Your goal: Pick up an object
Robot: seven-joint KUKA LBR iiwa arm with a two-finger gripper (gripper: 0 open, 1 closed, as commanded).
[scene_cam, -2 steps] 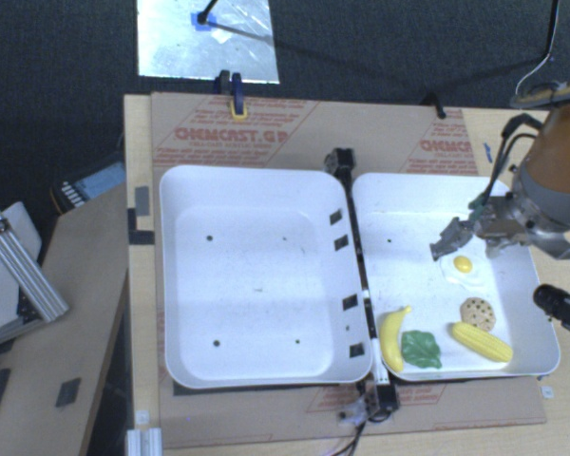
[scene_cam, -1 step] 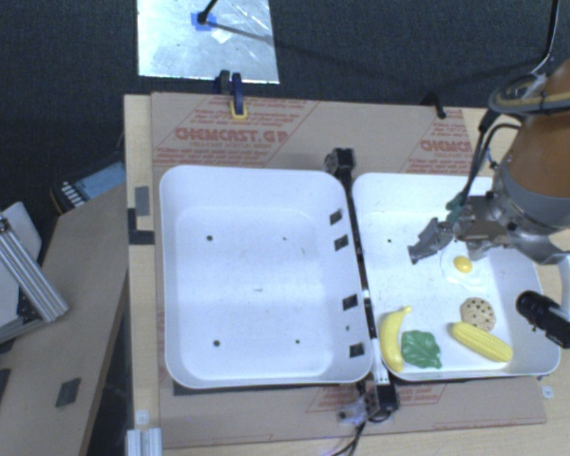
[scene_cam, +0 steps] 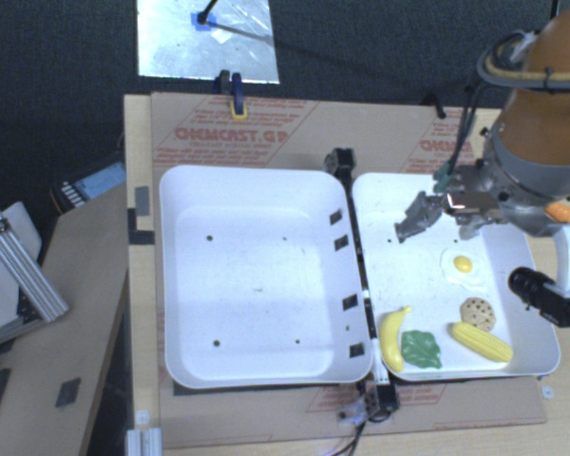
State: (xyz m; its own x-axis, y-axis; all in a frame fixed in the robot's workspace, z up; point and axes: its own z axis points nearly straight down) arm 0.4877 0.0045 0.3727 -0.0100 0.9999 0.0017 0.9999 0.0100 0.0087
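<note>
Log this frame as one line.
gripper above right bin, nothing held | banana, green leaf, corn, cookie, fried egg untouched

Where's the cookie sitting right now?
The cookie lies in the right bin, near its front edge, just above the corn cob and below the fried egg.

You've got two white bins (scene_cam: 256, 183), one banana (scene_cam: 392, 338), one corn cob (scene_cam: 482, 342), one cookie (scene_cam: 476, 313), one fried egg (scene_cam: 462, 265), one green leafy thing (scene_cam: 421, 350)
</note>
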